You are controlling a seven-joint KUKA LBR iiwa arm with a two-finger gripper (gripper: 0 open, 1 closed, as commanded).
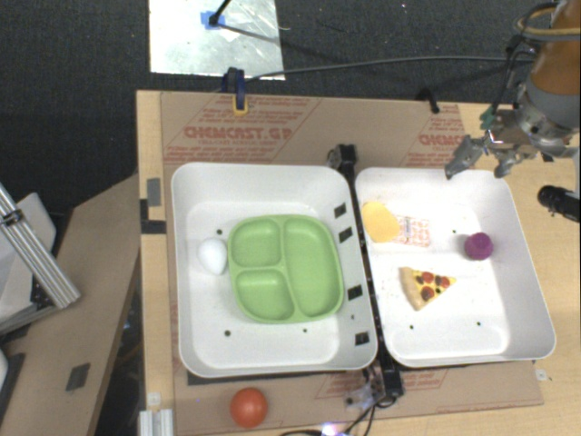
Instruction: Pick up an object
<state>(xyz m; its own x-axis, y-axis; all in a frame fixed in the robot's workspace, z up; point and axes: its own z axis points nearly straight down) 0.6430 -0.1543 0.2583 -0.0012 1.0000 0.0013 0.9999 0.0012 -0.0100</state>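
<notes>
Gripper (481, 157) hangs over the right bin's (526, 330) far rim, fingers apart, nothing between them. Inside that bin: purple ball (478, 245) near the right wall, toy pizza slice (425, 287) mid-floor, yellow lump (380, 221) at far left touching a small printed packet (414, 232). Left bin (195, 334) holds a green divided tray (285, 268) with a white egg (212, 255) touching its left edge. Orange ball (248, 406) sits on the tabletop (154, 134) outside. Nearest pick is probably the purple ball: looks light, round, may roll, so close across its middle. Pizza slice lies flat and thin, harder to grip, edges only.
</notes>
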